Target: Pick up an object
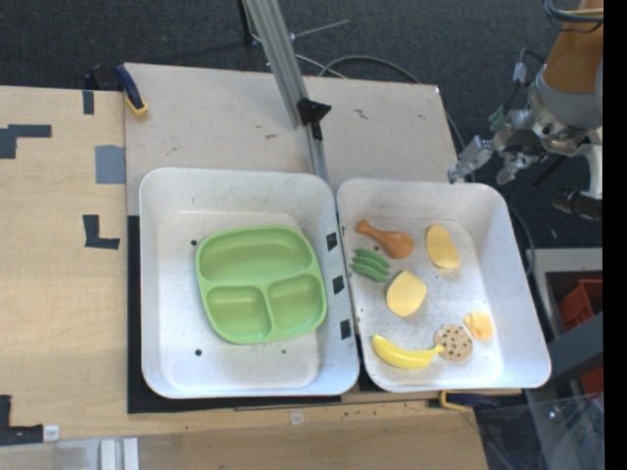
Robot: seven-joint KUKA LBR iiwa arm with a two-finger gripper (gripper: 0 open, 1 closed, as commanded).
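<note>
The right bin (509,262) holds several toy foods: a brown drumstick (384,238), green beans (370,264), a yellow oval piece (442,247), a yellow wedge (406,294), a banana (403,353), a speckled cookie (453,342) and a small orange piece (479,325). My gripper (487,163) hangs above the far right corner of that bin, outside its rim. Its two fingers stand apart with nothing between them. The arm's orange band (573,57) is at the upper right.
The left bin (157,262) holds a green three-compartment tray (260,284). A slanted metal pole (279,47) ends in a black clamp (313,111) behind the bins. A blue and yellow clamp (131,89) sits at the bench's far left corner.
</note>
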